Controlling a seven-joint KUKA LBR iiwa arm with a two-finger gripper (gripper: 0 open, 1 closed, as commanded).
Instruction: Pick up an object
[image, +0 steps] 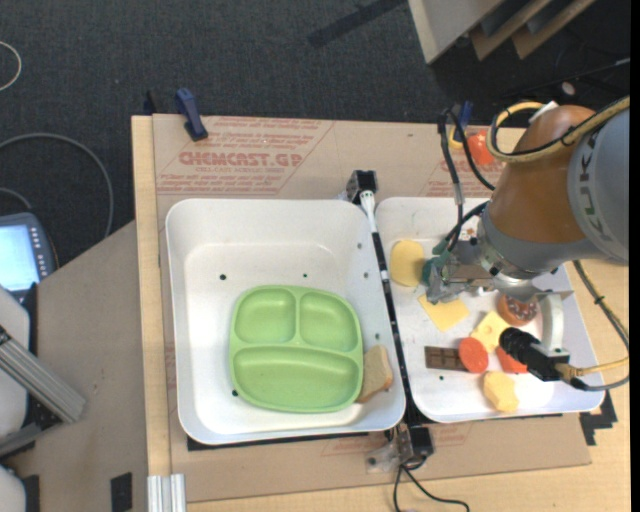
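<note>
My gripper hangs low over the left part of the right bin. It is just right of a round yellow piece and just above a flat yellow slice. Nearer the front lie a brown bar, an orange-red piece and a yellow lump. A pale yellow chunk sits behind these. The arm's body hides the back right of this bin. Nothing visibly sits in the gripper.
The left bin holds a green divided plate with a tan bread piece against its right edge. The bins share a dark divider rim. A blue clamp sits on the cardboard at the back left.
</note>
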